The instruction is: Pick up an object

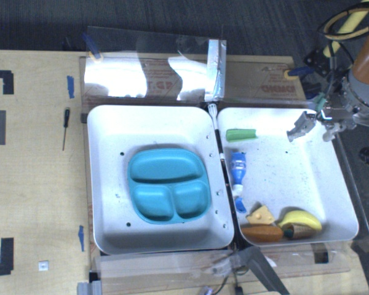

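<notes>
The gripper (312, 126) hung over the top right corner of the right bin (332, 183), at the end of the arm (363, 72) reaching in from the right, with its fingers spread apart and nothing between them. No object had been lifted: everything pickable lay on the bin floor, well apart from the tool. A green block (241, 134) rested near the bin's upper left, nearest to the gripper but with a bare stretch of floor between them. A blue tube (237, 172) lay along the left wall just below it. In the lower part of the bin a wedge of cheese (261, 214), a brown piece (262, 232) and a banana (301, 220) were crowded together, the banana touching the brown piece. The left bin (104, 134) held a blue divided tray (168, 184) at its middle. By the look of it, the task stood at its very start, with the choice of target, the descent, the closing of the fingers and the lift all left to do; the green block, lying alone, seemed the easiest first target.
</notes>
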Robot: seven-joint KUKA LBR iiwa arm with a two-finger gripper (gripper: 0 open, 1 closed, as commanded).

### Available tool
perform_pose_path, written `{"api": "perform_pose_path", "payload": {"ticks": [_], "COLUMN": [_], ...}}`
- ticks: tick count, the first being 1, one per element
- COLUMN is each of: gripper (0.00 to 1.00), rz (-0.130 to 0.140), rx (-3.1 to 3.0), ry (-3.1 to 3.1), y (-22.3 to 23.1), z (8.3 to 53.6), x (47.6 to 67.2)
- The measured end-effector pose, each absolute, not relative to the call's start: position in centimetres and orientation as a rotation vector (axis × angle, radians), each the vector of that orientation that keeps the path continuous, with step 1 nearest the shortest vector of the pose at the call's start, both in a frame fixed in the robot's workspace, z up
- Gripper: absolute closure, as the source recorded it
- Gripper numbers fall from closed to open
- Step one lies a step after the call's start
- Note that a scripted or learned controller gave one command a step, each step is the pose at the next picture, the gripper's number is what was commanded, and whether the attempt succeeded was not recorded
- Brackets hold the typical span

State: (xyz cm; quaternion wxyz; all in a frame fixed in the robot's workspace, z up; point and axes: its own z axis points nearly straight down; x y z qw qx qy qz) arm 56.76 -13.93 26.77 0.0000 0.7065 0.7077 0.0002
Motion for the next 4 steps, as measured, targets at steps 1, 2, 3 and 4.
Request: {"api": "perform_pose_path", "payload": {"ticks": [1,2,3,4], "gripper": [0.0,0.0,0.0,0.0], "rz": [-0.007,-0.001,0.003,-0.006], "rx": [2.257,2.302,2.459,2.417], "ry": [2.193,2.141,1.951,2.017], "y": [-19.1,-21.6,-19.5,-9.2], "z": [16.3,15.6,22.0,12.3], "x": [51.6,47.9,48.1,47.8]}}
